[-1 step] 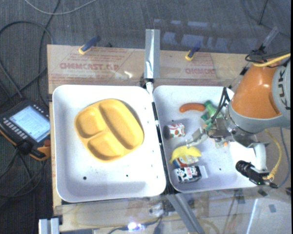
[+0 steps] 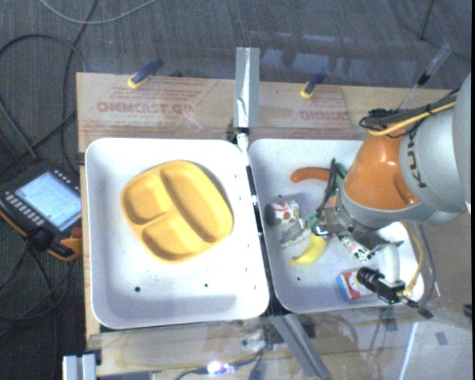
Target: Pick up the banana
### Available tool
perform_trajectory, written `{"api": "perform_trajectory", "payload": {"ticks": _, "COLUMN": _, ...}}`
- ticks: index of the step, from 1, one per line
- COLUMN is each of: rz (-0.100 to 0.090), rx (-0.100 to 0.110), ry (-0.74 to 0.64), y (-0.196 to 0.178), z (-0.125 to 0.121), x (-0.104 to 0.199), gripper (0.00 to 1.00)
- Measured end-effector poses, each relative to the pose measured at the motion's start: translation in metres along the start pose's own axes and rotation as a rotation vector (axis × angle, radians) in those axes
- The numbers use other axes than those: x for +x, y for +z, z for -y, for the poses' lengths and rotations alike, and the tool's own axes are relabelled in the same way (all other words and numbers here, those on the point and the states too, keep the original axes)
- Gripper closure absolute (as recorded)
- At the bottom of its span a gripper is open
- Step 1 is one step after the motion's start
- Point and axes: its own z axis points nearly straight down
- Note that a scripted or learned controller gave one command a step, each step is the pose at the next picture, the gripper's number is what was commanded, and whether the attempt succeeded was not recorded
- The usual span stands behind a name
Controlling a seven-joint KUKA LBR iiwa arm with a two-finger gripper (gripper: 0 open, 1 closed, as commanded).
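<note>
The approach step seems to be in hand: the arm (image 2: 396,176) is bent low over the right bin (image 2: 301,291), and the tool (image 2: 326,226) is lowered near the middle of that bin. The banana (image 2: 309,250) is seen just below the tool and slightly to its left in the view, lying on the bin floor, partly covered at its upper end by the wrist parts. Whether the tool is set wide or narrow cannot be told, because it is looked at from above and is hidden by its own body; no thing is seen held in it.

Just to the left of the tool a small white and red object (image 2: 285,212) is placed, and above the tool an orange carrot-like thing (image 2: 309,175) lies. A red and blue packet (image 2: 350,285) is found below the tool, to the right.

For the next move, it is judged that the tool must be centred over the banana and closed across its narrow side, without the neighbour object being caught.
</note>
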Motion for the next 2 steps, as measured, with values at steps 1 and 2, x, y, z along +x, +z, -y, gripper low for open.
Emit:
{"api": "perform_trajectory", "payload": {"ticks": 1, "rz": -0.002, "rx": 0.024, "ry": 0.089, "y": -0.09, "z": -0.012, "x": 0.048, "gripper": 0.0}}
{"api": "perform_trajectory", "payload": {"ticks": 2, "rz": -0.005, "rx": 0.024, "ry": -0.008, "y": -0.007, "z": 0.019, "x": -0.013, "gripper": 0.0}}
